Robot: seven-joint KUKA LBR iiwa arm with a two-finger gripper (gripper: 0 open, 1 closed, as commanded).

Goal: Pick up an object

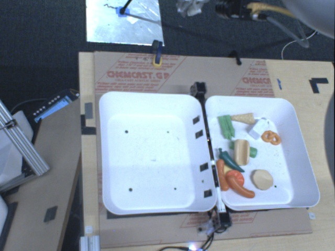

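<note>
Two white bins sit side by side; the right bin (pixel 301 140) holds the toys, near its left wall. One green stalk (pixel 226 126), one cone (pixel 243 118), one pretzel (pixel 271 137), one bun (pixel 241 151), one round loaf (pixel 263 180); one orange sausage (pixel 239 189) lies slanted, pointing lower right.

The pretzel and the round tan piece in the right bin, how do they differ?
The pretzel is orange-brown with holes; the round tan piece is pale and solid. The pretzel looks smaller. It lies farther up the bin, the tan piece nearer the bottom rim. Both rest in the right bin.
</note>
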